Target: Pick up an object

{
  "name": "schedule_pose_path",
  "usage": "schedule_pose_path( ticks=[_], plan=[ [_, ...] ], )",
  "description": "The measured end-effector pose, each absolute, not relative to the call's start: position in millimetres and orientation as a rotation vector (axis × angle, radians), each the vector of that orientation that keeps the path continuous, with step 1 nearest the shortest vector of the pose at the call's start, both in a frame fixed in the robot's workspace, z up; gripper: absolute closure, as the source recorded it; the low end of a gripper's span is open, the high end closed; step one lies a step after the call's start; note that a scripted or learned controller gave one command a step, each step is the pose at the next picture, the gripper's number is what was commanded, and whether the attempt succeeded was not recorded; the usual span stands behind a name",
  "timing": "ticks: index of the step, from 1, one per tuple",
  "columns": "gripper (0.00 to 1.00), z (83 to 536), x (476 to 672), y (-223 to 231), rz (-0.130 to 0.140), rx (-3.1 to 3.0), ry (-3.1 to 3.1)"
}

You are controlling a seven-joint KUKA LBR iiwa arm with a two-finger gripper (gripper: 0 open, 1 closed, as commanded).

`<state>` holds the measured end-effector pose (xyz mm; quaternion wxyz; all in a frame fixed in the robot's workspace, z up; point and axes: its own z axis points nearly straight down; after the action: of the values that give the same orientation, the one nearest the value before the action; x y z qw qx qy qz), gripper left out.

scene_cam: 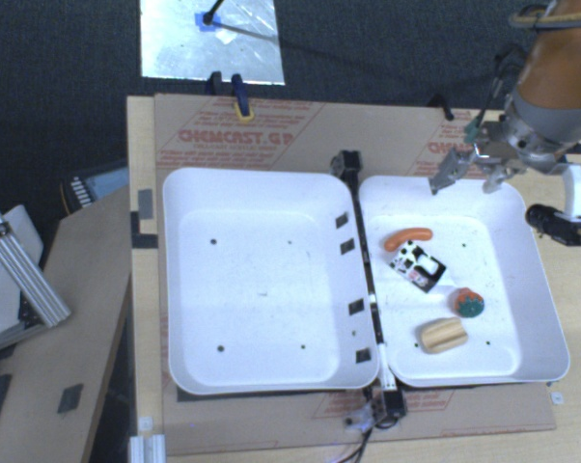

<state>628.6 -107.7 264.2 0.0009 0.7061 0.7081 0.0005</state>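
Jaws [467, 174] spread apart, empty, above the right bin's [537, 258] far rim. Toy hot dog [408, 238] lies below them, touching a black-and-white block [418, 267]; we risk nudging both on descent.

This is a robotics lab or test cell. A grey industrial arm with an orange band [559, 61] reaches over two shallow white plastic bins [184, 287] set on printed cardboard sheeting [271, 128], with extruded aluminium framing [15, 268] at left, dark carpet [59, 56] and a square foil-like calibration sheet [211, 27] behind.
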Motion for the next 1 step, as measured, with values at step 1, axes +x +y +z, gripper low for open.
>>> schedule_pose_path(
  ticks=[1],
  plan=[
    [0.00, 153.7, 547.4, -110.4, -0.010, 2.230, 2.227]
  ],
)
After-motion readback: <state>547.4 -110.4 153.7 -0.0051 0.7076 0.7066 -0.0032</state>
